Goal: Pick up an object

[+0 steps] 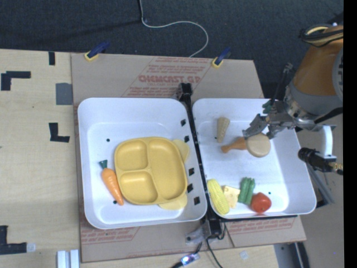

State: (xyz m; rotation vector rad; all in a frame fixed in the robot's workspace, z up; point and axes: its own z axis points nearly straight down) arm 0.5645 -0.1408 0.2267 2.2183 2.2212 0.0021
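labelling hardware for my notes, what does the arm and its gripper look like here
The arm enters from the right as a rounded grey body with a broad orange band above the wrist. The gripper is a small dark grey metal assembly with greenish parts near the wrist and thin dark cabling along it. A black cylindrical part sticks out below the arm.

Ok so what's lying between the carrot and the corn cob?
In the camera view, the yellow divided plate sits between the carrot and the corn cob, along with the two bins' adjoining walls.
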